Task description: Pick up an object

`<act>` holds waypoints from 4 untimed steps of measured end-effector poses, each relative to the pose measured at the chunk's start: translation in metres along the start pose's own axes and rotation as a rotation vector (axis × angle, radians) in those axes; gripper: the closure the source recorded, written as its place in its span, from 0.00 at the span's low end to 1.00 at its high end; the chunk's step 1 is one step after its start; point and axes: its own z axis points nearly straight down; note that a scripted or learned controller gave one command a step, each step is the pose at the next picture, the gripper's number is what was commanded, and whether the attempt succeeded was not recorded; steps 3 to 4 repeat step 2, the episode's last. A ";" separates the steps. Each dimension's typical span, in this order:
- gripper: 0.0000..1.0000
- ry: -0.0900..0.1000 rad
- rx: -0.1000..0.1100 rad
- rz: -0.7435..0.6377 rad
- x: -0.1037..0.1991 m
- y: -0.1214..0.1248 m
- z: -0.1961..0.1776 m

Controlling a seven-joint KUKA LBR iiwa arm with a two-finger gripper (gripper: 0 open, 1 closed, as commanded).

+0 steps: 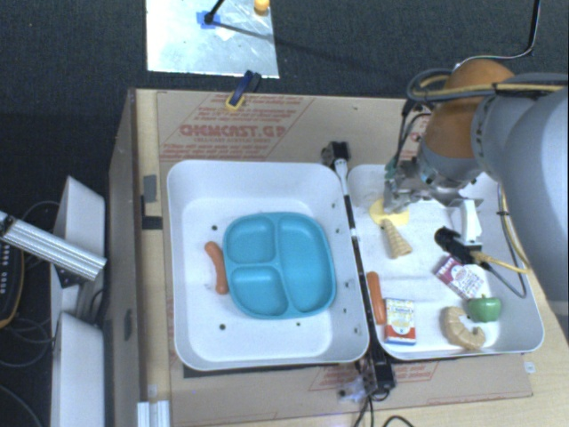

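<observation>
- Yellow piece (384,212), flat and pale, lies on the floor of the right bin (363,185), near its far left corner. It is my best guess at the target, since it is the thing nearest the tool.
- Tool (397,196) is low over that corner, right above the yellow piece and partly covering its far edge. I cannot tell if they touch.
- I cannot tell from this slant whether the tool is apart or together; nothing visibly sits in it.
- Progress, as I judge it: the approach is made, the grasp is unconfirmed and the lift is not yet done. Nothing is clear of the bin floor.
- Cone (396,238) lies just beside the yellow piece, on the near side, close enough to get in the way.
- Well apart along the near wall are a sausage (376,297), a small box (400,320), a bread piece (463,328) and a green fruit (484,309).
- Left bin (191,203) holds a blue divided plate (278,265).
</observation>
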 end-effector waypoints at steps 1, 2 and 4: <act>0.00 0.000 0.000 0.000 0.000 0.000 0.000; 0.00 0.002 0.008 0.004 0.003 -0.023 0.014; 0.00 0.002 0.008 0.004 0.003 -0.023 0.014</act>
